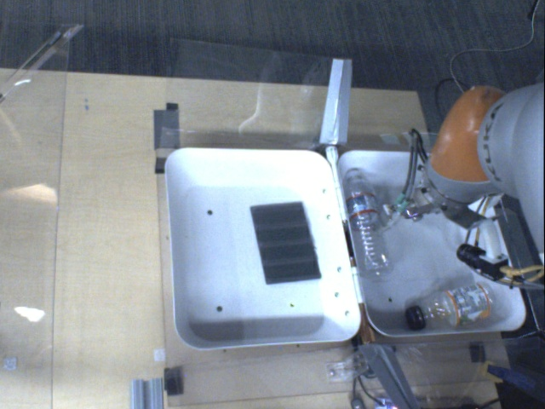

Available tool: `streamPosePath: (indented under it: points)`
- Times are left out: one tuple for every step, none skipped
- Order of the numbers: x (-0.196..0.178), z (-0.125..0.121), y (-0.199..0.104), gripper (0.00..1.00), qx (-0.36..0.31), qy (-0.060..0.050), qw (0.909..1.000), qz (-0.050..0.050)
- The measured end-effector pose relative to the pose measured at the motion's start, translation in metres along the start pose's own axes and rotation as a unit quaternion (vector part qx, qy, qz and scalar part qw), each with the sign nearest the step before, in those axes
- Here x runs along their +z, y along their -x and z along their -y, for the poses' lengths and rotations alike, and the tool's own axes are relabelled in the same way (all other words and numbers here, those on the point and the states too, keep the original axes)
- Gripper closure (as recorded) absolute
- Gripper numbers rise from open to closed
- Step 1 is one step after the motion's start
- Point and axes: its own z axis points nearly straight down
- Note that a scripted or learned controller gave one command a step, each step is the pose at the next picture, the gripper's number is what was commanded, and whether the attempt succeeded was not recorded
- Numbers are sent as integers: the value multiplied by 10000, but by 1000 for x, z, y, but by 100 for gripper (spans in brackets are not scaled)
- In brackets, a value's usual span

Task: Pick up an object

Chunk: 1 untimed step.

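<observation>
A clear plastic bottle [365,221] lies lengthwise along the left wall of the right bin [443,271]. A second clear bottle with a black cap [450,306] lies near that bin's front edge. A black ridged rectangular pad [284,241] rests flat in the middle of the left bin [204,271]. My gripper [400,208] hangs low over the right bin's upper part, just right of the first bottle's shoulder and close to it. Nothing is visibly held.
The grey arm with its orange band [464,147] covers the right bin's upper right corner. Cables [485,262] trail along that bin's right side. A grey upright divider [335,100] stands behind the gap between the bins.
</observation>
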Motion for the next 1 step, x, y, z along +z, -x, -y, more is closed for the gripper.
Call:
streamPosePath:
  points:
    - [5, -72, 19, 0, 649, 6, 9978, -115]
